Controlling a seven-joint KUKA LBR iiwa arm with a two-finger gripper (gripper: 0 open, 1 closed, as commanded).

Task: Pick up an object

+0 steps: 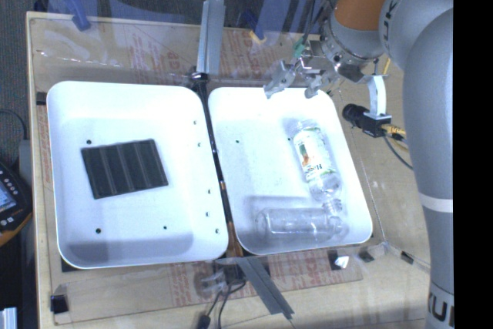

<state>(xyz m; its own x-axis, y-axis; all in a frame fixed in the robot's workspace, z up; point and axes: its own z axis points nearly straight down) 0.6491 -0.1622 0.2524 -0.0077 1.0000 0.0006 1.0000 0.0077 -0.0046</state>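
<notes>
Gripper (294, 79): you're looking at it hanging over the far rim of the right bin (231, 166), fingers spread apart, nothing between them.
Task thing, pick 1: labelled bottle (316, 158), clear w/ white-orange label, lying on its side inside the right bin, nearer side of the gripper and a bit toward the arm.
Task thing, pick 2: clear bottle (296, 222), no label, lying crosswise along the near wall of the right bin; its end is sitting right at the labelled bottle's cap, touching or nearly so, can't tell which.
Left bin (69, 127): holding one dark ribbed slab (124, 168), flat on the floor, well apart from the right bin's stuff.
Risk 1: both bottles are round + lying down, so you're probably risking a roll-away if the fingers come down off-centre or along the axis.
Risk 2: clear plastic is looking slick and squashy, so a squeeze could pop it out.
Risk 3: the clear bottle is hugging the near wall, so you may be clipping the rim w/ a finger there.
Risk 4: bottles are meeting at a corner, so nudging one is likely shoving the other.
Risk 5: gripper is sitting above the far rim, so a straight drop is landing on rim, not a bottle.
</notes>
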